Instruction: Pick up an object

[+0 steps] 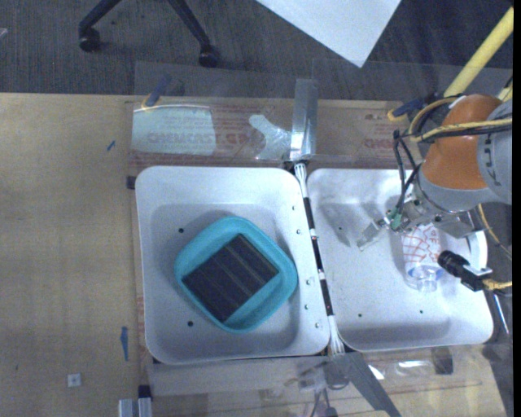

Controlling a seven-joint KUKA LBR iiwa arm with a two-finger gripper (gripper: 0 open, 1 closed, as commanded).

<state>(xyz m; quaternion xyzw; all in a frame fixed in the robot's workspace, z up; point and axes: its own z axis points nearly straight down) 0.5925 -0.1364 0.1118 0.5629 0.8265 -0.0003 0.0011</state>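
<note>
At the near edge we see the wooden bench (65,285) and the metal bracket between the two bins. The left bin (155,326) holds a teal tray (281,281). It sits turned like a diamond, a little nearer than the bin's middle, with a dark ribbed slab (228,277) lying flat inside it.

The right bin (383,318) has its one loose thing toward the right side: a clear wrapper with red criss-cross lines (422,244). Its nearer end is a rounded clear lump, too glassy for us to read its shape. Just right of that lump a black plug (456,265) on a yellow cable juts out over the bin's right rim.

The arm (488,171) comes in from the right over the far right corner of this bin. The orange band (452,163) sits above the grey wrist, with black and yellow cables looped round it. From the wrist the tool slants down and to the left, so the gripper (370,232) is low over the bin floor in the far half. It is just left of the wrapper, which lies beside the gripper and not in its grasp. The claw's tip is pale and blurs into the white floor, so we cannot tell whether it is wide or narrow.

Beyond the bins a taped cardboard strip (175,130) runs along the bench. Farther still are dark carpet, a chair base (146,24) and a white sheet (334,20).
</note>
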